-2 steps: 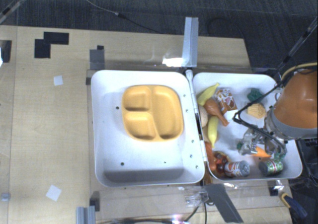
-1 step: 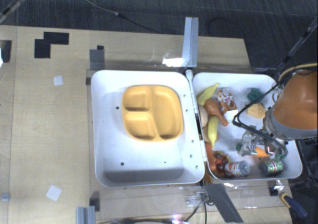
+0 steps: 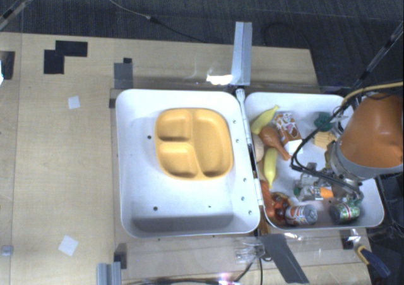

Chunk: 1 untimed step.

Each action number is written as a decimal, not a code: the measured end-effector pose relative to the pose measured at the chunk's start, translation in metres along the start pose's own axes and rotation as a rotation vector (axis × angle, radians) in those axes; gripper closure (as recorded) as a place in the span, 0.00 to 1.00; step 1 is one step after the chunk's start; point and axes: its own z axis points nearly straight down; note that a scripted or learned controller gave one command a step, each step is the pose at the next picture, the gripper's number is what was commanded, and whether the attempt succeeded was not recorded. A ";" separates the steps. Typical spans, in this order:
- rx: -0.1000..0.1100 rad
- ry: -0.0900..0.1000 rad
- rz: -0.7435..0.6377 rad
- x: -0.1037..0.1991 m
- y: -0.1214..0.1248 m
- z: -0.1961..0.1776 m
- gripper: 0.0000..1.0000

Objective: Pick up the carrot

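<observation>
Gripper [image 3: 314, 190]: low in the right bin [image 3: 372, 217]; we cannot tell its state, though an orange carrot [image 3: 324, 194] shows right at it. Cans [image 3: 300, 214] lie just below; bananas [image 3: 269, 165] farther left. Orange band [image 3: 377, 131] hides things beneath. Yellow tray [image 3: 192, 143] sits well left.

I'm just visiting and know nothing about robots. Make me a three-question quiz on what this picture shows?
1. True or false: the yellow divided tray lies in the left bin.
2. Which bin is the gripper over? A) left B) right
3. Fill in: the small orange piece by the gripper, which may be the carrot, lies in the ____ bin.

Key: 1 true. 2 B, the right bin, among a banana and cans. 3 right.
</observation>
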 end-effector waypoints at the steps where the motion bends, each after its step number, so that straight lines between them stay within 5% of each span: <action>1: 0.000 -0.004 0.227 -0.002 -0.033 0.008 1.00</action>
